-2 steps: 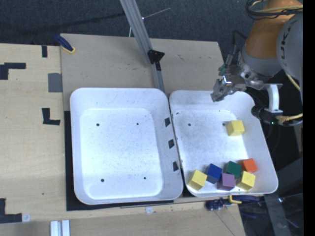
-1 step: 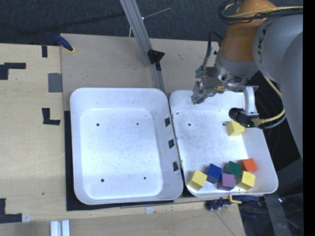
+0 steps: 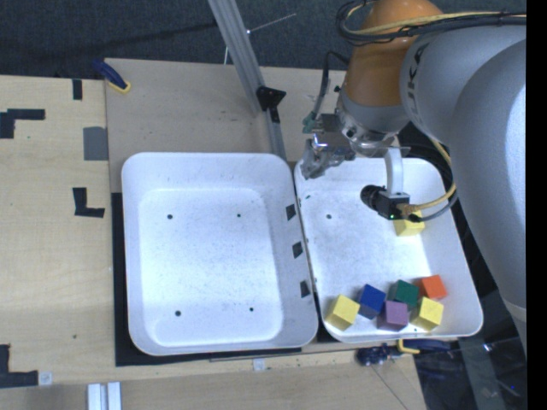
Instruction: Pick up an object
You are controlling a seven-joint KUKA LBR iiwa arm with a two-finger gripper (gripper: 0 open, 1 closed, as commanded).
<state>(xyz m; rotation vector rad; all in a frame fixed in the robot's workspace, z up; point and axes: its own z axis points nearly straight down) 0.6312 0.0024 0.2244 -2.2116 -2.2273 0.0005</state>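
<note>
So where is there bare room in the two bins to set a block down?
The left bin floor is bare wall to wall. In the right bin, the middle is free between the gripper and the blocks; the near end is crowded with blocks.

blocks (image 3: pixel 389 304) clustered in right bin (image 3: pixel 342 229) near corner, left bin (image 3: pixel 205 246) beside

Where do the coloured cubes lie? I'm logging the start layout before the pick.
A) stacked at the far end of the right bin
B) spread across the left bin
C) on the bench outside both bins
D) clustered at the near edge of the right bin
D: the yellow cube, blue cube, purple cube, green cube and orange cube sit together along the near edge of the right bin.
</note>
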